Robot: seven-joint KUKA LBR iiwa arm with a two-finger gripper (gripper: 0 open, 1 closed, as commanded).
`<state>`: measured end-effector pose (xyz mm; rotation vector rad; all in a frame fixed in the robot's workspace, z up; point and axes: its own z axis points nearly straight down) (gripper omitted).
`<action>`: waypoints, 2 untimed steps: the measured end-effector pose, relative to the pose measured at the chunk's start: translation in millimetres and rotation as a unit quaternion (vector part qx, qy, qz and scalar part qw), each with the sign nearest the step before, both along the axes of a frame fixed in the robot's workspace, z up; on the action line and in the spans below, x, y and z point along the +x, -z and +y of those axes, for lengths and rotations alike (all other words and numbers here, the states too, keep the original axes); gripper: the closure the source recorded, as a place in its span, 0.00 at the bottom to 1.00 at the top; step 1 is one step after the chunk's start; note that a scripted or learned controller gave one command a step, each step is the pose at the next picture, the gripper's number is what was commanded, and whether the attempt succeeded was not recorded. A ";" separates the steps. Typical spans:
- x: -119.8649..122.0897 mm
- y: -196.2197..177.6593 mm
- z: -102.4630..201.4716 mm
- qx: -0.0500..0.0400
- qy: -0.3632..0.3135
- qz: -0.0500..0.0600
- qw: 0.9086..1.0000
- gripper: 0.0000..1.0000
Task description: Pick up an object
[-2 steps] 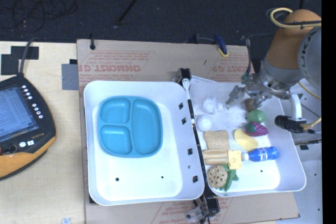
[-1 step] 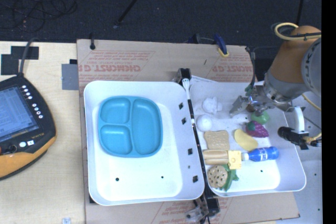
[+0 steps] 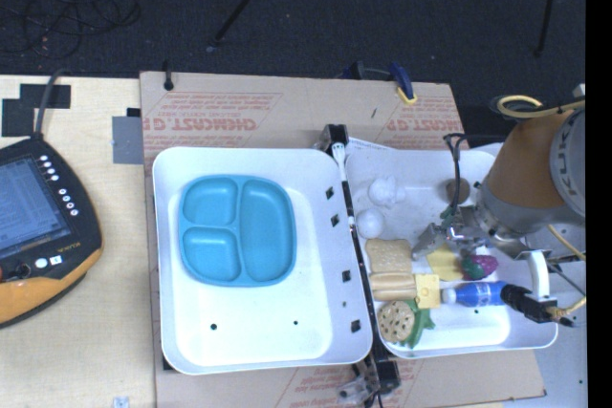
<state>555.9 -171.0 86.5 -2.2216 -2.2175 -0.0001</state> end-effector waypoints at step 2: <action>2.1 -10.3 -1.1 0.002 0.002 0.001 1.000 0.00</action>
